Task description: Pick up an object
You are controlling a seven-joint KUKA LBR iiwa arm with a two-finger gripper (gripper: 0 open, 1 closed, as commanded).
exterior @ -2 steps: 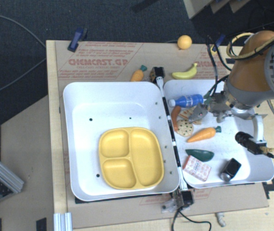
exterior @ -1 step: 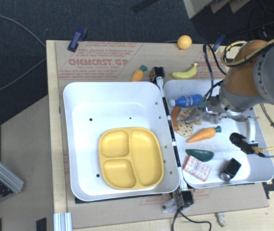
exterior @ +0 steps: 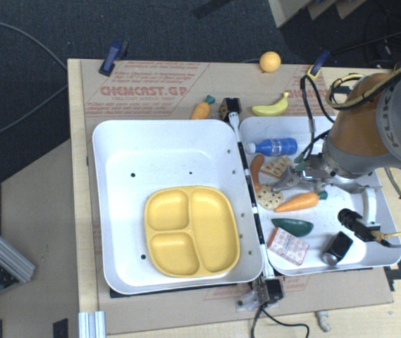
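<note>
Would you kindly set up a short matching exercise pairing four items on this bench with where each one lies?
Items:
1. yellow tray
2. water bottle
3. banana
4. carrot

Places:
A. right bin, centre
B. on the board beyond the bins
C. left bin
D. right bin, far end

Pairs: 1-C, 2-D, 3-B, 4-A

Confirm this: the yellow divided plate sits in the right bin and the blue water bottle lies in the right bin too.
Not quite. The camera view shows the yellow divided plate in the left bin, not the right one. The blue water bottle does lie in the right bin, as stated.
</note>
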